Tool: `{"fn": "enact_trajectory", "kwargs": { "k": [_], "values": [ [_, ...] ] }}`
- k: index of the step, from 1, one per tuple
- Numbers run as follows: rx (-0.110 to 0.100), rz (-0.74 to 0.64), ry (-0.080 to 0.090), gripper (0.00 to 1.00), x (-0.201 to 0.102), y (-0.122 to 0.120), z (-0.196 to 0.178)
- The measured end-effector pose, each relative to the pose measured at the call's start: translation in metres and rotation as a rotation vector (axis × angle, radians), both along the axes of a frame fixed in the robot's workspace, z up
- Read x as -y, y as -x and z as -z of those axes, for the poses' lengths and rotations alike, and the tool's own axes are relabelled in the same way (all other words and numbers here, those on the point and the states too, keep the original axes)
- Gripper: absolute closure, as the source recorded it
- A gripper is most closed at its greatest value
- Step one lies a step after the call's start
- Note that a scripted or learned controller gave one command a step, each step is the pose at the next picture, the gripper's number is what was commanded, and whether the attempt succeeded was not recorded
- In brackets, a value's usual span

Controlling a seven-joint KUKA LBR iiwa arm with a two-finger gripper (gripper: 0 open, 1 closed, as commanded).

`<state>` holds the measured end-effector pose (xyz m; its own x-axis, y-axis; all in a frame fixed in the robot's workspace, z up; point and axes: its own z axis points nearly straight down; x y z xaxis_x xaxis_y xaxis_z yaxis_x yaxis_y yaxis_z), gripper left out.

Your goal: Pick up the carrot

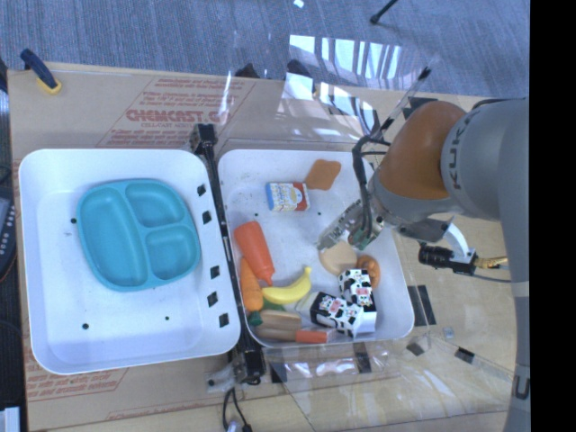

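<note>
Claw (346, 230) state impossible to tell, blurred under the grey wrist. Arm reaching in from right, low over right bin (396, 282). Carrot (255, 250) lying apart, near left wall.

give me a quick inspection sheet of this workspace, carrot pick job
surface: two white bins, left bin, right bin, on a cardboard-covered bench
job's things: carrot lies in right bin beside banana
clutter: small carton, cow-print box, tan piece; blue divided tray in left bin
grippers: gripper over right bin, apart from carrot
cables: black cable near wrist
surroundings: grey carpet beyond bench
</note>
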<state>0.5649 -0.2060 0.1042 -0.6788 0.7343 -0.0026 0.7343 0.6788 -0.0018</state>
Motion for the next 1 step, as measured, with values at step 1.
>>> {"fn": "enact_trajectory", "kwargs": {
  "k": [1],
  "values": [
    [-0.003, -0.290, -0.003, 1.00, 0.0029, 0.0539, 0.0115]
  ]
}}
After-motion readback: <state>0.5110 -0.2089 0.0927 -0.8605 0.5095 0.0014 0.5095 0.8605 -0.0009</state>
